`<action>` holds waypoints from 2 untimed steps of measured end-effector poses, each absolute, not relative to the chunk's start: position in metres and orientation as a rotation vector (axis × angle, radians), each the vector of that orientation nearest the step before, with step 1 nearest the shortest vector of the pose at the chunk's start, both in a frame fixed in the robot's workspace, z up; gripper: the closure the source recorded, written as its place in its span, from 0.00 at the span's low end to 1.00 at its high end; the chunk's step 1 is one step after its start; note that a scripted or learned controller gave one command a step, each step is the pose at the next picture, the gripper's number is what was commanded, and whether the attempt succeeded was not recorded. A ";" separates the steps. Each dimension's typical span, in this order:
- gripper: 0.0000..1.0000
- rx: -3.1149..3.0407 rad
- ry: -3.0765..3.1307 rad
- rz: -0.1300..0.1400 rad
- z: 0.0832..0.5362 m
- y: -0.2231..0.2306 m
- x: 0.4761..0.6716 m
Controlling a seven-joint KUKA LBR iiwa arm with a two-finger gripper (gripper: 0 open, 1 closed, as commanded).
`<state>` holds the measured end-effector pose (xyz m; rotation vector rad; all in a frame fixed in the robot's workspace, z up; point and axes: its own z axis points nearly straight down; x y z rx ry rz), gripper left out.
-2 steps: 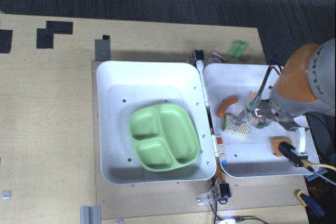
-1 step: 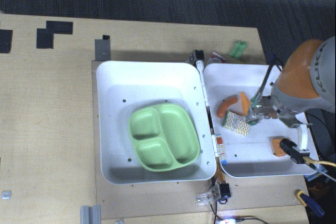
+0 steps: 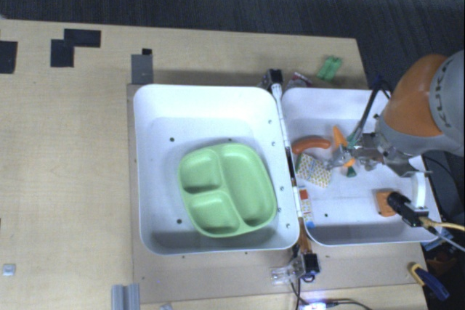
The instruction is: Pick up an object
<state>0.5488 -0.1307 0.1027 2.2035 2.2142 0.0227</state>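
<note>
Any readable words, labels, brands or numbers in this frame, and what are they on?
None can be read.
The patterned packet in the right bin carries a fine print, too small and blurred to read.
The green divided plate and the black patches on the bench show no text.

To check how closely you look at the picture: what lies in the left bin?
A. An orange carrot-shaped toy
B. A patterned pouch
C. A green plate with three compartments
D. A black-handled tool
C, because the green divided plate rests on the floor of the left bin, while the small orange and patterned items lie in the right bin.
</note>
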 end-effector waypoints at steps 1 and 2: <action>1.00 2.199 2.216 0.028 0.114 -0.130 0.550; 1.00 2.214 2.219 0.004 0.087 -0.207 0.569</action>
